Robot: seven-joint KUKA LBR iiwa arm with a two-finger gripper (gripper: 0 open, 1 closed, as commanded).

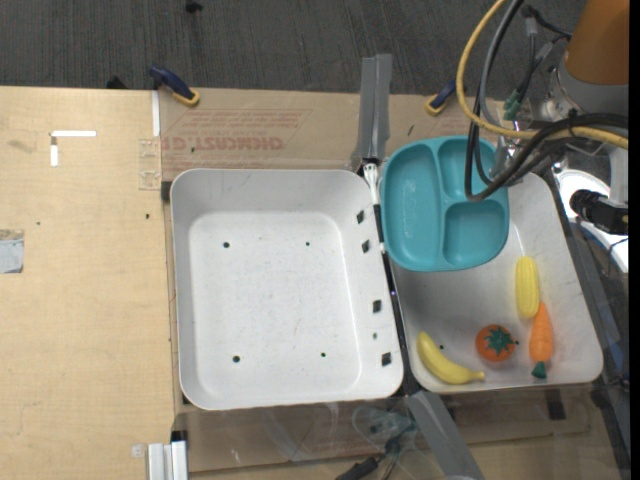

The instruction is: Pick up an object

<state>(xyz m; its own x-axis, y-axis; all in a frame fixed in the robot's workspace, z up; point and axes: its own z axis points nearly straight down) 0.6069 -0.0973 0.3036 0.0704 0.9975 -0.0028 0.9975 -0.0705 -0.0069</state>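
Camera view: arm [600, 28] sits at upper right above the right bin [575, 268], cables trailing; pick not yet begun, by my judgement. The hand's state I cannot tell. Candidates in that bin: teal tray [440, 208], corn [527, 286], carrot [541, 336], tomato [495, 342], banana [445, 361] (all apart). Next: descend over one item. Left bin [270, 288] alongside; cardboard-covered worktop [70, 268], dark carpet beyond.

Both bins look like smooth white plastic: the left bin [200, 218] faintly speckled and matt, the right bin [575, 298] slightly glossy. The teal tray [440, 218] is smooth plastic with a soft sheen. The banana [447, 361], tomato [495, 343], carrot [541, 336] and corn [527, 286] look like shiny moulded plastic. The bench [80, 298] is matt, pale wood; brown cardboard [250, 133] lies at its far edge.
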